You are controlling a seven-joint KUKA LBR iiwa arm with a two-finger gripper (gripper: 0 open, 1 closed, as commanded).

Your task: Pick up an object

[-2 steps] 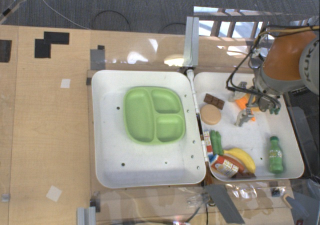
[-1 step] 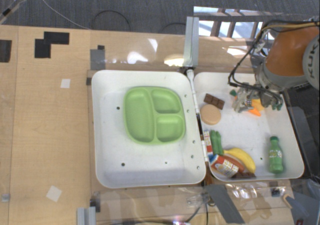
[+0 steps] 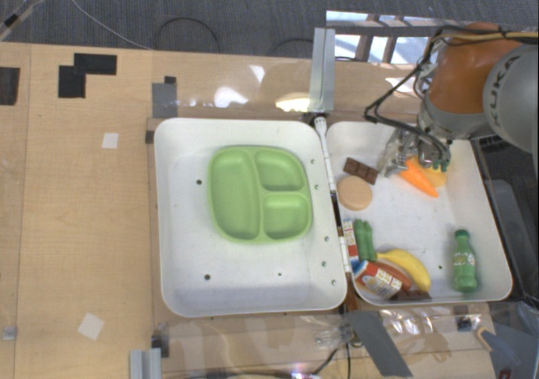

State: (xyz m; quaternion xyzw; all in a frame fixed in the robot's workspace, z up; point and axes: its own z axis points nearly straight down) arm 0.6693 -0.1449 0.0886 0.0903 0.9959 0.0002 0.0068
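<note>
target: orange carrot (image 3: pixel 420 178), the piece nearest the end effector (image 3: pixel 410 158); my pick, since the task names no object
handling: looks like a light, stiff plastic toy; smooth skin, so probably slippery; not fragile
grip point: across the thick middle, fingers square to the long axis; the tapered tip would likely squirt out
look: bright orange, short tapered body, tip toward lower right; a yellow-green bit at its upper right end, too small to identify
location: upper part of the right bin (image 3: pixel 497 280), lying flat, well apart from the other items
end effector: low over the bin, at the carrot's upper left end; opening cannot be told from this view, and nothing is visibly held
arm: grey with orange band (image 3: pixel 459 74), reaching in from the right above the bin's back corner
neighbours: brown block (image 3: pixel 360 171) and tan disc (image 3: pixel 354 194) near the bin's left wall; green stick (image 3: pixel 365 240), banana (image 3: pixel 408 266), red-white packet (image 3: pixel 381 280) clustered at the front; green bottle (image 3: pixel 462 260) at front right
left bin: (image 3: pixel 181 285) holds a green divided plate (image 3: pixel 258 193)
surface: wood-tone (image 3: pixel 76 226), black marks at upper left
risk: carrot rolling or sliding off on closure
</note>
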